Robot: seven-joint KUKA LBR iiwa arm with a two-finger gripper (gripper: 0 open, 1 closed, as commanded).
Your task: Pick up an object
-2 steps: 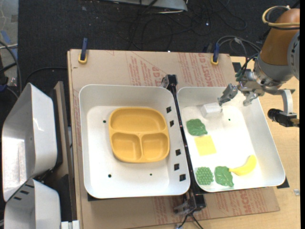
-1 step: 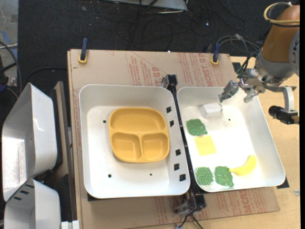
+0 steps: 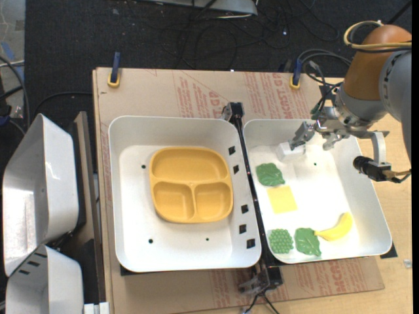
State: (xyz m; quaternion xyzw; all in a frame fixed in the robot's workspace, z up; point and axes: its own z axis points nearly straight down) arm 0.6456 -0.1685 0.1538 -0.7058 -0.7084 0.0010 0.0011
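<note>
Nearest the camera, along the front edge of the right bin (image 3: 366, 175): a bumpy green piece (image 3: 281, 241), a second green piece (image 3: 307, 241) just beside it, and a banana (image 3: 336, 227) just right of those. Further back sat a yellow square (image 3: 283, 199) with a green leafy piece (image 3: 269, 174) just behind it. Left bin (image 3: 124, 175) held a yellow divided tray (image 3: 192, 183) lying flat, well apart from the arm.

Gripper (image 3: 314, 135) sat over the back of the right bin, near its rear wall, angled toward the left. Fingers looked parted, nothing seen between them; whether they touched the bin floor couldn't be told from this angle. A pale patch lay just below them, can't tell what it was.

Judged step: approach, nothing picked yet. All items still lay loose on the bin floor. Closest candidate was the green leafy piece, near the gripper but not under it. Next move would need a shift forward and left to centre over it, then a drop with fingers straddling it. Flat, thin pieces like the yellow square looked harder to pinch
</note>
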